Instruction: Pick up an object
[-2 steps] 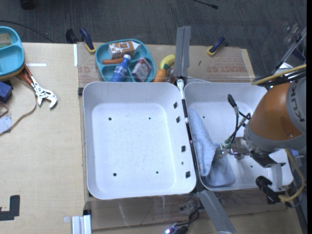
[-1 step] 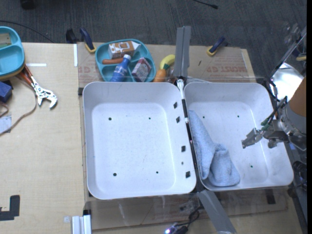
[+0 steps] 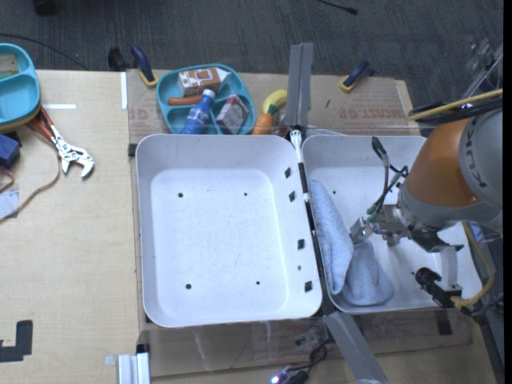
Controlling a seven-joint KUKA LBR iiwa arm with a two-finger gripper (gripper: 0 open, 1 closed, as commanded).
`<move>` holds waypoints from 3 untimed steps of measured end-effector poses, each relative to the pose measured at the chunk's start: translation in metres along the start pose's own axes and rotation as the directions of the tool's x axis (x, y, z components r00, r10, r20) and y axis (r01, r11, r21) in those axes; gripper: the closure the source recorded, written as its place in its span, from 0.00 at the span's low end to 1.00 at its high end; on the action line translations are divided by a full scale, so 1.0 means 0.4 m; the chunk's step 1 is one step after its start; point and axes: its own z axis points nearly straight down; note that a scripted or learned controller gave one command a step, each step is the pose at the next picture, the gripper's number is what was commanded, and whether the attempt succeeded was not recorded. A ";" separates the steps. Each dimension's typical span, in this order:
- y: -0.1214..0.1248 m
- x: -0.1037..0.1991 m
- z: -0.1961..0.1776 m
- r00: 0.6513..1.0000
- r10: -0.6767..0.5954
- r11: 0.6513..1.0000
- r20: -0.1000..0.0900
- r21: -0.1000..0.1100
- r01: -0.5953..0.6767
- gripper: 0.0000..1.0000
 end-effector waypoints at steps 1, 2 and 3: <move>-0.015 -0.095 -0.185 0.992 0.129 0.992 0.001 0.003 -0.129 0.00; -0.069 0.019 -0.019 1.000 0.020 1.000 -0.001 0.004 -0.020 0.00; -0.099 -0.072 -0.070 0.999 -0.043 0.999 0.000 0.002 0.043 0.00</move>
